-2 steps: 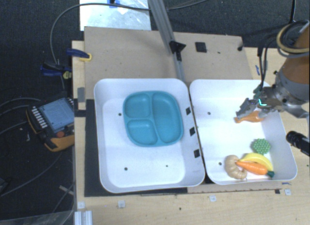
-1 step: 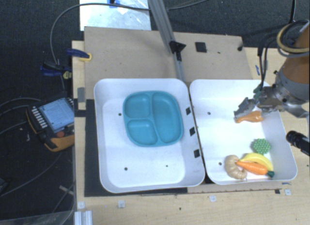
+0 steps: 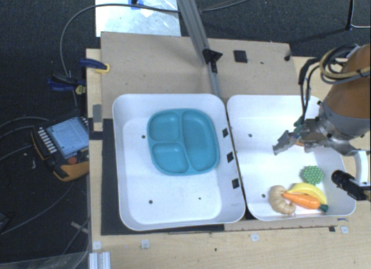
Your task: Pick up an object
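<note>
A single fixed camera hangs above the bench [image 3: 174, 53] and looks down at a slant from the near side. It takes in both white bins side by side, the left bin [image 3: 133, 204] and the right bin [image 3: 255, 117], with dark floor beyond the bench's far and left edges. The arm [image 3: 348, 94] enters from the right. It stands far enough back to frame the whole bench top.

We think this is a robot lab or workshop. A big robot arm [image 3: 351, 97] reaches over a brown bench [image 3: 174, 59] with two white bins [image 3: 133, 204] on it. Wires [image 3: 75, 24] lie all over the dark carpet floor [image 3: 40, 30]. We see clamps [image 3: 75, 79] on the bench edge and a small control box with a screen [image 3: 64, 146] on the floor.
</note>
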